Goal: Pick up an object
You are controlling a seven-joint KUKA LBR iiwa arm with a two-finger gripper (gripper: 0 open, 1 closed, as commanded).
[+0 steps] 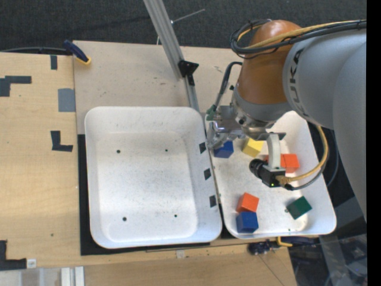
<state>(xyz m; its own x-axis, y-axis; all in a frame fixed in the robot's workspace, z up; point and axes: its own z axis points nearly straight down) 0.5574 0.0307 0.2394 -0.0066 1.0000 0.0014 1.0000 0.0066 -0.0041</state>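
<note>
Below us, small matte cubes sit in the right bin (318, 216): a blue block (224, 151) against its left wall, a yellow one (253, 147), two orange (249, 203) (289, 161), another blue (247, 221) and a green (299, 207). We see the left bin (95, 159), smooth white plastic with rounded corners, lying wide and bare. Our grey arm (333, 76) bends down over the right bin's upper left, its gripper (221, 137) just above the blue block at the wall; how wide it stands we cannot tell.
</note>
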